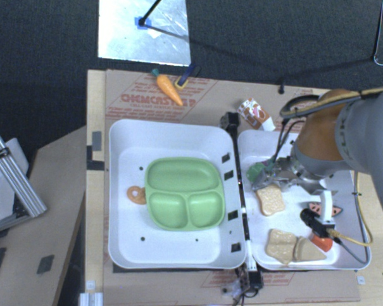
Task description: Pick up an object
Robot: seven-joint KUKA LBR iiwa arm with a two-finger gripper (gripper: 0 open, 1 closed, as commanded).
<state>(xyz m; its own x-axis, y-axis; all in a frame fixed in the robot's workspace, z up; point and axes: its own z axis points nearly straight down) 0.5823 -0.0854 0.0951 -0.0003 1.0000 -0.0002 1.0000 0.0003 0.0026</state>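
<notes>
Nearest in the right bin (358,261) lie two toast pieces (293,246), with a third slice (270,199) just beyond. The tool (261,177) hangs low above that slice beside a green item (256,169), seemingly lined up to grab. Its state cannot be told; farther off, a carrot (168,88) lies on the desk (124,89).

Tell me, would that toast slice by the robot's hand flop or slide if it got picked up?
The toast slice looks like a stiff toy, so it probably wouldn't flop. It lies flat in the right bin, so grabbing its thin edge may be tricky. It looks smooth, so it might slip.
</notes>
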